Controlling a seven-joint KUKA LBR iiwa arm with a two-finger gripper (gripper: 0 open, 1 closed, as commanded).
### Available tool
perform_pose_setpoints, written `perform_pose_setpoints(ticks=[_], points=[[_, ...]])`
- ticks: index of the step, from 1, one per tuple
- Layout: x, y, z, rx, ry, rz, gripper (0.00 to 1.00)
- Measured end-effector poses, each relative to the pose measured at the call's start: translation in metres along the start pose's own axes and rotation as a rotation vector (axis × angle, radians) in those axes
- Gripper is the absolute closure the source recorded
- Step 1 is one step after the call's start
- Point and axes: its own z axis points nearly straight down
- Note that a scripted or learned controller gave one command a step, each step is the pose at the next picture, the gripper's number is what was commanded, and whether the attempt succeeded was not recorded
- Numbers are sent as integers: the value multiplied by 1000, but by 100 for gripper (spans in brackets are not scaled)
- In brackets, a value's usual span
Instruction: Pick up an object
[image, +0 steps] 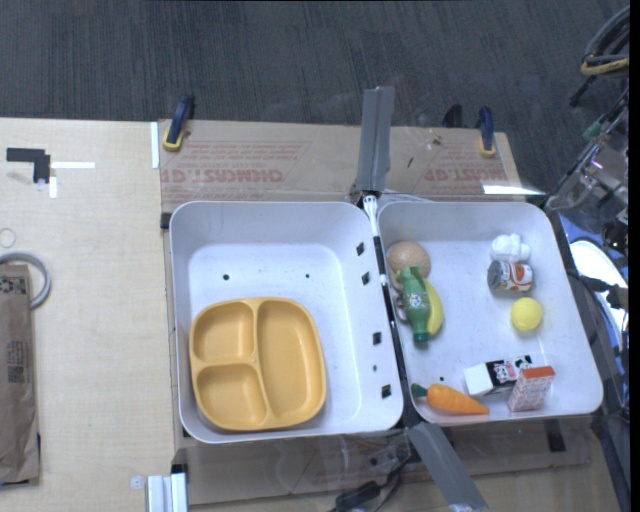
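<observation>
The right bin (470, 225) holds several small objects. A brown round fruit (408, 257) lies at its left wall, with a green bottle (413, 303) and a yellow banana (434, 311) just below it. A white and orange toy (510, 270) sits at the upper right, above a yellow lemon (527, 314). Along the near wall lie an orange carrot (455, 400), a black and white box (495, 376) and an orange carton (532, 388). In the left bin (260, 225) a yellow divided plate (258, 362) lies flat.
A grey divider post (375, 140) stands behind the seam between the bins. Clamps (178, 122) hold cardboard (260, 165) at the back. Cables and metal parts (600, 170) crowd the right edge. A brown paper bag (15, 370) lies at far left.
</observation>
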Motion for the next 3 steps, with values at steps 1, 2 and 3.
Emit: perform_pose_setpoints(ticks=[1,2,3], points=[[7,-26,-22,-1,1,202,0],[-54,-54,-86,-1,0,611,0],[-53,-54,-93,2,-6,607,100]])
